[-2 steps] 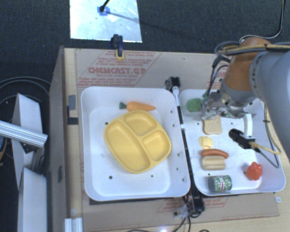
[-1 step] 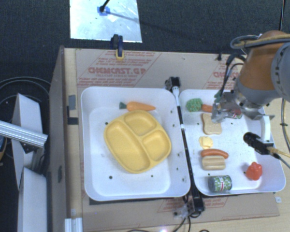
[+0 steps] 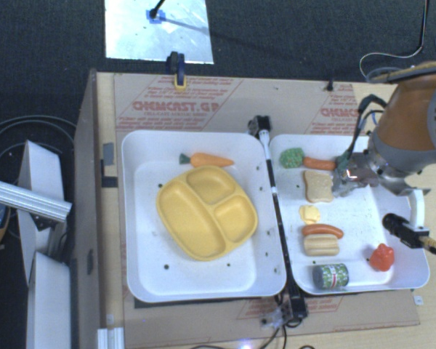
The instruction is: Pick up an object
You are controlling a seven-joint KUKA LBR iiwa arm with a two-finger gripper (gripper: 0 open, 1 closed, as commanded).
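The right bin (image 3: 414,276) holds several toy foods: a green broccoli (image 3: 291,158), an orange carrot piece (image 3: 319,163), a bread slice (image 3: 318,187), a yellow cheese bit (image 3: 310,214), a hot dog (image 3: 322,231) above a bun (image 3: 322,246), a green can (image 3: 330,275) and a red pepper (image 3: 381,257). My gripper (image 3: 344,183) is low over the right bin, just right of the bread slice and below the carrot piece's right end. Whether it touches either one is unclear.
The left bin (image 3: 149,267) carries a yellow divided plate (image 3: 206,213) and a carrot (image 3: 207,161) by its far wall. A black clamp (image 3: 260,126) sits where the bins meet. The arm (image 3: 414,122) and a black part (image 3: 403,229) overhang the right bin's right side.
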